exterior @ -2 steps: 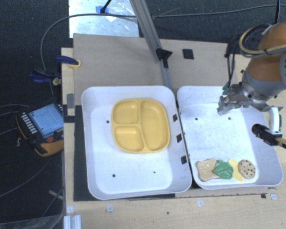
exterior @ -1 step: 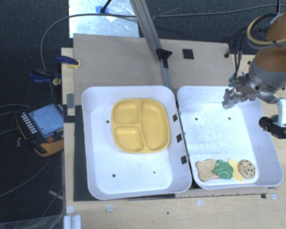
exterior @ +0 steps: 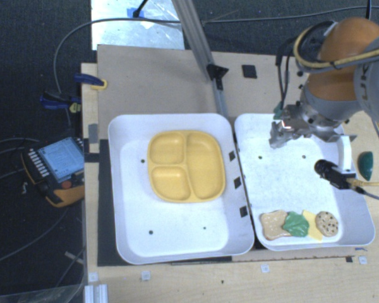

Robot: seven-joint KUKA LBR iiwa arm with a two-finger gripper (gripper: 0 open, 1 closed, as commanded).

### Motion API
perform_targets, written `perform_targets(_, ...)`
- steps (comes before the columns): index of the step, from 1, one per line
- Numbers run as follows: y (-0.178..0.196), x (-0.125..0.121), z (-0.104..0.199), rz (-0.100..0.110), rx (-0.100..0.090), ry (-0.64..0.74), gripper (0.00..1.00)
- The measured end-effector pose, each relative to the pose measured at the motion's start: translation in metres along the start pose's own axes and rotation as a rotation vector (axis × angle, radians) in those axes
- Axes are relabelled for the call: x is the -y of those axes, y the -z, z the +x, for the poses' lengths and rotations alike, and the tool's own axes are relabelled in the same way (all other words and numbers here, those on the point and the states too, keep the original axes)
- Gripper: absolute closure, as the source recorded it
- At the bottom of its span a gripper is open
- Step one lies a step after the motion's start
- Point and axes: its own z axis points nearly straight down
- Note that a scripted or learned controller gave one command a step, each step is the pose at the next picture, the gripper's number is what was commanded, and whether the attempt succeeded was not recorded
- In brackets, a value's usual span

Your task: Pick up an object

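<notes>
Your gripper (exterior: 282,133) hovered over the right bin (exterior: 284,175); I couldn't tell its grip. Toy food (exterior: 299,224) lay well below it.

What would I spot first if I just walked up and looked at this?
Probably the yellow divided plate, sitting in the middle of the left bin. Next, the big grey and orange robot arm reaching in over the right bin. Then the little pile of toy food, with a cookie and something green, near that bin's front edge.
</notes>
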Motion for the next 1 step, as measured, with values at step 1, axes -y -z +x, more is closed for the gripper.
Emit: perform_targets(1, -0.0048, 0.001, 0.0609, 0.0, 0.0, 0.001, 1.0)
